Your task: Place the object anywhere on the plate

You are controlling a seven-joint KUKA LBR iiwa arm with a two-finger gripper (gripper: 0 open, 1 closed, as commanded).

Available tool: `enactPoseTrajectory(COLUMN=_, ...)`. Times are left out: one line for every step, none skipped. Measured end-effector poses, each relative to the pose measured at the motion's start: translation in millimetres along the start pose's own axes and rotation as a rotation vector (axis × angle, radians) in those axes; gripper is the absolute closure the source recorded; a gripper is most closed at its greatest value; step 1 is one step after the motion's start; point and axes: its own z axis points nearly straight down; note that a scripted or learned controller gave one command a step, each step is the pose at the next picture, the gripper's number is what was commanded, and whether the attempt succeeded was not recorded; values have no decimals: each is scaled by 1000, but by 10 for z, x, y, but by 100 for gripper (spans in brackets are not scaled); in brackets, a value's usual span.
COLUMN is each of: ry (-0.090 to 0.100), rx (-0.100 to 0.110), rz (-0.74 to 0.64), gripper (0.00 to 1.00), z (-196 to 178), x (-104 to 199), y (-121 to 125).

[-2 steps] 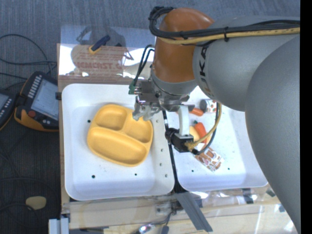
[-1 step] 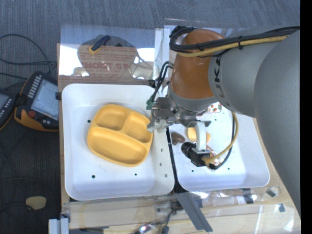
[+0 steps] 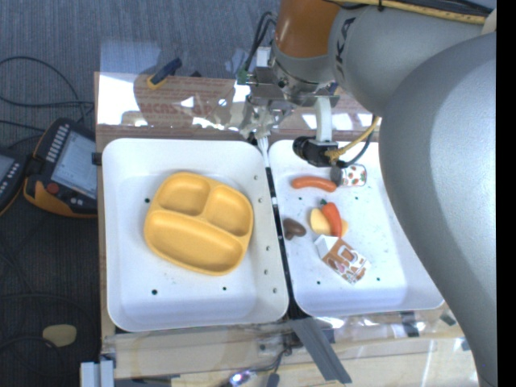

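A yellow plate (image 3: 199,221) with three compartments lies in the left bin (image 3: 129,297), nothing on it. The right bin (image 3: 387,285) holds the loose objects: an orange sausage (image 3: 314,184), a yellow and red fruit piece (image 3: 326,218), a small brown lump (image 3: 293,228), a white and brown packet (image 3: 345,261) and a small white spotted cube (image 3: 354,176). My gripper (image 3: 260,130) hangs at the back of the bench over the ridge between the two bins, behind the plate and left of the sausage. I see nothing in it.
The grey arm with its orange band (image 3: 310,10) fills the upper right and overhangs the right bin's far side. A black cable with a yellow end (image 3: 334,147) dangles near the sausage. A teach pendant (image 3: 56,168) lies on the floor at left.
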Motion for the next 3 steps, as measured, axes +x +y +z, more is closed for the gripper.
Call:
enactPoseTrajectory(ry=1, rx=2, rz=-2, gripper=100, z=186, x=341, y=-1125)
enactPoseTrajectory(ry=2, rx=2, rz=-2, gripper=0, z=187, x=340, y=-1125)
enactPoseTrajectory(ry=2, rx=2, rz=-2, gripper=0, z=187, x=340, y=-1125)
